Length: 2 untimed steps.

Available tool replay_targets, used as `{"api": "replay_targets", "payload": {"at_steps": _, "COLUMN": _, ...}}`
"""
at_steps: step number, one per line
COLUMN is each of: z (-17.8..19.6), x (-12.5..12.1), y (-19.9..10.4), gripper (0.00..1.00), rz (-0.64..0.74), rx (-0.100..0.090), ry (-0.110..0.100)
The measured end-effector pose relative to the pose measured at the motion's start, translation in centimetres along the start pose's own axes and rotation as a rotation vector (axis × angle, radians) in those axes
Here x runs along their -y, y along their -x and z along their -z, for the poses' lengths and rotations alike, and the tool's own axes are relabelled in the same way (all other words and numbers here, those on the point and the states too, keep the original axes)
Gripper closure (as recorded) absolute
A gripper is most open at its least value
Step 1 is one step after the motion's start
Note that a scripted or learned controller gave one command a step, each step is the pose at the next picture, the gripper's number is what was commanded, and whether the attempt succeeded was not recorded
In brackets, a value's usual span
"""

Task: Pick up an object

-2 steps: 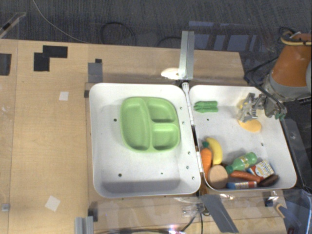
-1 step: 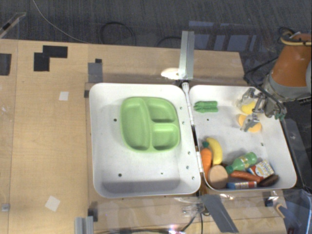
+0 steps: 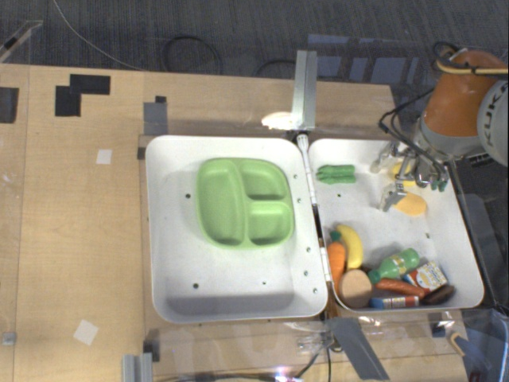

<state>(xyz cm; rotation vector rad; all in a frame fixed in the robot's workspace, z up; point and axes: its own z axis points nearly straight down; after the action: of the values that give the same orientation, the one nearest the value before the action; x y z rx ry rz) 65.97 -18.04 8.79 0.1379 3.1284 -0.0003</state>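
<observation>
Over the right white bin (image 3: 469,253), the gripper (image 3: 403,183) hangs just beside a yellow rounded plastic piece (image 3: 412,206), poised for a grasp; its opening cannot be told.

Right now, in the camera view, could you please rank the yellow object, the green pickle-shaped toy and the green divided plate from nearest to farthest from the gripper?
Measured from the gripper:
1. Yellow object, just below the gripper in the right bin.
2. Green pickle-shaped toy, to its left, near the bin divider.
3. Green divided plate, farthest, in the left bin.
</observation>
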Motion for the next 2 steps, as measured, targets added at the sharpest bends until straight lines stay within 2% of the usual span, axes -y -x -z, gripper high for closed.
{"api": "replay_targets", "payload": {"at_steps": 1, "z": 1.6, "x": 0.0, "y": 0.4, "gripper": 1.00, "rz": 0.003, "rx": 0.015, "ry": -0.002}}
{"api": "replay_targets", "payload": {"at_steps": 2, "z": 17.4, "x": 3.1, "y": -3.0, "gripper": 1.00, "rz": 0.143, "rx": 0.017, "ry": -0.008}}
